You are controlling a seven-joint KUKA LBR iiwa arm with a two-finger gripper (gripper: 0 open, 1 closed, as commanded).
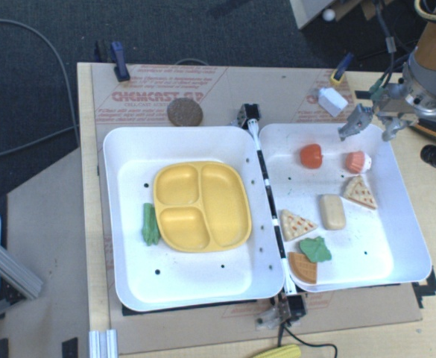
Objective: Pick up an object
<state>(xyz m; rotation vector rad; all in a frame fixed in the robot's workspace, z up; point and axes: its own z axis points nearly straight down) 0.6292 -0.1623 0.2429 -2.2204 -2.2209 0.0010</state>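
My gripper [371,129] hangs over the back edge of the right bin [404,222], its two fingers [350,129] spread apart with nothing between them, so it is open. Just in front of it lie a pink-and-orange piece [357,162] and a red tomato [311,156]. Further forward in the same bin are a pizza slice [361,193], a beige bread roll [332,211], a second pizza slice [297,224], a green leafy toy [316,249] and an orange cookie [303,268].
The left bin [124,200] holds a yellow divided plate [201,204] and a green pod [151,224] beside it. Behind the bins on the board sit a brown disc [184,112], a white block [333,101] and blue clamps [118,60].
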